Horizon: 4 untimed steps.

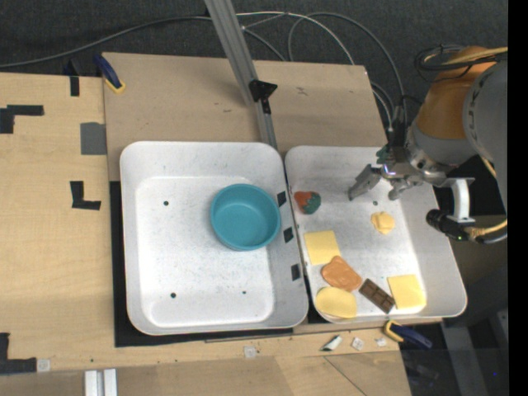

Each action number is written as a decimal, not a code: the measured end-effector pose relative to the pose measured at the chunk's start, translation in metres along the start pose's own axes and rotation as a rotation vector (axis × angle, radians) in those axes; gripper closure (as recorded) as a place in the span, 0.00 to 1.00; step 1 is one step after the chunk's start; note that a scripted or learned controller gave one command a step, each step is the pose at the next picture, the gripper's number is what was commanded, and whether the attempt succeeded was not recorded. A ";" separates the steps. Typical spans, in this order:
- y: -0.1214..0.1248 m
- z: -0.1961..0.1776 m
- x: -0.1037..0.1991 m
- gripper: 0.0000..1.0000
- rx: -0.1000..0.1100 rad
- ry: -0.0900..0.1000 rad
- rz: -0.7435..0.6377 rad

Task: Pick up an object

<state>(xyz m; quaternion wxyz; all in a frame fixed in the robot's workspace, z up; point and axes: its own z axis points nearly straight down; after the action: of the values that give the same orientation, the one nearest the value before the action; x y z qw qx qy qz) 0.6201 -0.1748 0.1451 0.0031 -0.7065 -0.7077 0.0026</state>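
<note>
We are hanging our gripper above the upper part of the right bin, its fingers spread apart and gripping nothing. The nearest thing to take is the small yellow lump, which is lying on the bin floor just below the gripper in the picture, a little toward the near edge of the bench; from this slant we are judging that a short shift that way and a straight drop would bring the fingers around it. It is roughly round, so we are seeing no long axis to line up with. The red and green piece is sitting well to the left of the gripper, near the wall between the bins. We are counting seven things in the right bin: that lump, that piece, two yellow squares, one orange piece, one pale yellow oval and one brown bar, the last four crowding together at the near end with the orange piece touching the oval and the bar. The left bin is holding one blue bowl. The lump is standing apart from its neighbours, which we are judging makes it the easier pick.
</note>
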 end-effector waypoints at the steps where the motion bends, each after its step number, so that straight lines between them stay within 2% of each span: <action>1: -0.001 0.055 0.001 0.00 -0.001 0.000 0.000; 2: 0.000 0.041 0.001 1.00 -0.005 -0.001 -0.001; 4: -0.003 -0.085 0.003 1.00 -0.014 -0.003 0.000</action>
<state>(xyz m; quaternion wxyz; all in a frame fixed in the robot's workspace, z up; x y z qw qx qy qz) 0.6175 -0.1722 0.2299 -0.0028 -0.7066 -0.7076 -0.0013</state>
